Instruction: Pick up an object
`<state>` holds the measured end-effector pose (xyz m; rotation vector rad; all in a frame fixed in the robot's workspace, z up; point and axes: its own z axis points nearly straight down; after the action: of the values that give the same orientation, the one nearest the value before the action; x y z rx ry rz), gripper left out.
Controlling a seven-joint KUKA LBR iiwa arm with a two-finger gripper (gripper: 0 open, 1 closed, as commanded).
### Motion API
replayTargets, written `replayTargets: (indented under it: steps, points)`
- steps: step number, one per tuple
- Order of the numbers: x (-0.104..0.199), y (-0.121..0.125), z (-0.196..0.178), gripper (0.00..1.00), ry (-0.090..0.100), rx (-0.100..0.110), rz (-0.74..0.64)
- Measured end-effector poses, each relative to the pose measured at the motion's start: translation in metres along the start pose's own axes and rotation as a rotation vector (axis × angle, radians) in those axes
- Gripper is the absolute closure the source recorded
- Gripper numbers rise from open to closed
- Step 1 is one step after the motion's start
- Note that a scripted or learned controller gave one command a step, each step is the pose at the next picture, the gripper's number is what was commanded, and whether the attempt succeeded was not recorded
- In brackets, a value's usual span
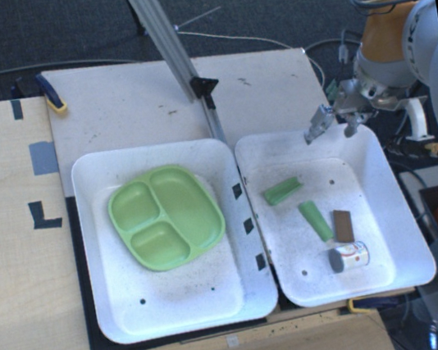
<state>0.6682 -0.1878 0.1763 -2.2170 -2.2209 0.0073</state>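
Observation:
The right bin (365, 154) holds two green blocks, one near its middle (282, 191) and one lying lengthwise below it (316, 221). A brown block (342, 225) lies beside the second green one, and a small red and white can (348, 257) rests on its side just below. My gripper (332, 124) hangs above the bin's far right corner, open, with nothing between its fingers. It is well apart from all the objects.
The left bin (117, 312) holds a green divided plate (166, 216). A slanted metal pole (173, 49) crosses the bench behind the bins. Cables lie near the arm's base at the right.

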Motion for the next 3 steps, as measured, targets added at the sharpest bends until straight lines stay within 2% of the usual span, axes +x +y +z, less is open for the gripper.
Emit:
replayTargets:
  steps: [1,2,3]
  points:
    - [0.006,-0.003,0.064,0.00,0.001,0.002,-0.002]
    - [0.007,-0.003,0.088,0.00,-0.001,-0.002,-0.001]
    - [0.008,-0.003,0.078,1.00,-0.002,-0.003,-0.003]
